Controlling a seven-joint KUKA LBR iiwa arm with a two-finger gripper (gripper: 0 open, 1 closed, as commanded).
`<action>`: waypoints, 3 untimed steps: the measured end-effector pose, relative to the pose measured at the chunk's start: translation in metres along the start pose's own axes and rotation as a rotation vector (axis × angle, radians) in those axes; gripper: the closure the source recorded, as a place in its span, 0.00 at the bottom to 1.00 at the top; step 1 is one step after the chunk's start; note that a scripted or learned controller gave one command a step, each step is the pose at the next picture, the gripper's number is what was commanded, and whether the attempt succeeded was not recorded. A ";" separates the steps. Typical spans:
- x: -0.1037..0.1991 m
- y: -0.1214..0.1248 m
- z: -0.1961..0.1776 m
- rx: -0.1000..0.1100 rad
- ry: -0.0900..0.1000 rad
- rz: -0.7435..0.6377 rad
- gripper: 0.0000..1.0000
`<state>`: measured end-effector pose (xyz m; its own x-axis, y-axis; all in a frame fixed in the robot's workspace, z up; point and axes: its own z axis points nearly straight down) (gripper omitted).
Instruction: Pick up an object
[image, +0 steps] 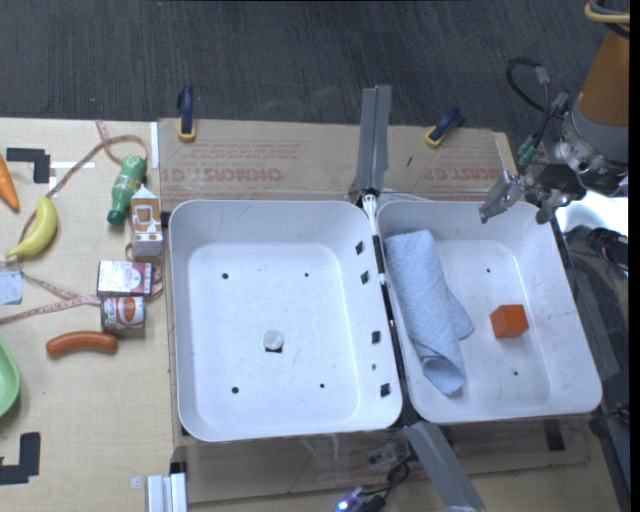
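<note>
I see right bin (585, 385): cloth (428, 305), orange block (509, 321). Left bin (185, 300): small disc (273, 342). Gripper (520, 198) over far right rim, fingers spread, grasping nothing.

**Three loose things in the two bins**

An orange block (509, 321) sits at the right of the right bin (560, 400). A pale blue cloth (428, 305), folded lengthwise, lies along its left side. A small whitish disc (273, 342) lies flat in the left bin (200, 400).

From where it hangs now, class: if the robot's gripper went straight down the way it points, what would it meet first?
Probably the bare floor of the right-hand shallow white bin near its far corner. The gripper hangs there, clear of the small orange block and the folded pale blue cloth. Depth is uncertain.
</note>
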<state>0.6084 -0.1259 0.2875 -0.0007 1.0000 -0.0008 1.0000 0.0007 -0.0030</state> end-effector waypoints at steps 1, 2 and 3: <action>-0.062 -0.038 0.143 0.000 0.001 -0.007 0.00; -0.079 -0.064 0.197 -0.001 0.004 0.048 0.00; -0.081 -0.064 0.187 -0.002 0.002 0.051 1.00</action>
<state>0.5435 -0.2070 0.1006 0.0506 0.9987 0.0009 0.9987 -0.0506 -0.0015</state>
